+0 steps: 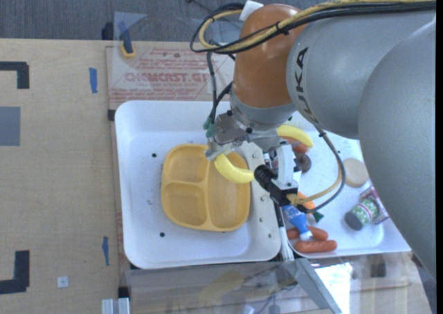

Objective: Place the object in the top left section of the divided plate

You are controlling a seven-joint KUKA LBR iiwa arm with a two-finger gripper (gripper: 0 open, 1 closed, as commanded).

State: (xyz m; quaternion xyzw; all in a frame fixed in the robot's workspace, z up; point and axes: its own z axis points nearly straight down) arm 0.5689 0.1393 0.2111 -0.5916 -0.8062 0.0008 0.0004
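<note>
A yellow divided plate (201, 195) lies in the left white bin (135, 167), with three sections showing. My gripper (220, 151) hangs over the plate's upper right rim, under the orange wrist band. It is shut on one end of a yellow toy banana (234, 170). The banana slants down to the right over the plate's right-hand section and rim. The wrist body hides the upper part of the fingers.
The right bin (360, 243) holds a second banana (294, 134), a beige disc (355, 171), a green can (363, 212), a blue bottle (297, 220) and orange sausages (315, 239). A cardboard sheet (159, 77) lies behind the left bin. The arm covers much of the right bin.
</note>
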